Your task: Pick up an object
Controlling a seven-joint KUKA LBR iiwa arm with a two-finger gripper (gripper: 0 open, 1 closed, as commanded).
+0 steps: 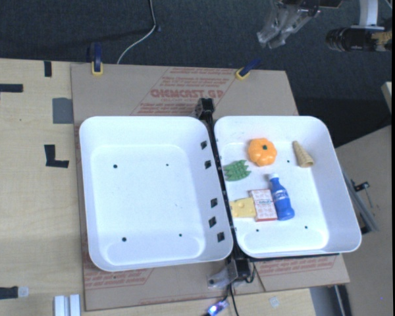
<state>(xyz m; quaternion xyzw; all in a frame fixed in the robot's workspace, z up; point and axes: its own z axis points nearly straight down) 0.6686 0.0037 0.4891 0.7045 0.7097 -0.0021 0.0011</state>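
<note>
In the right bin (pixel 329 176), the pumpkin (pixel 262 151) sits above the bottle (pixel 281 201), the cone (pixel 303 155) to its right, the leaf (pixel 236 170) lower left, and the box (pixel 263 205) touches the bottle's left side.

Brown cardboard sheet (pixel 184 91) under the bins, yellow clamp (pixel 97 68) at its far edge, white cable (pixel 141 41) behind.

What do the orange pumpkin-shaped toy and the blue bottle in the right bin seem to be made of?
The orange pumpkin-shaped toy looks like moulded plastic or rubber: even matte colour, rounded form, green stem. The blue bottle with a white cap looks like glossy plastic, with a pale highlight along its side. Neither material is certain from this view.
</note>
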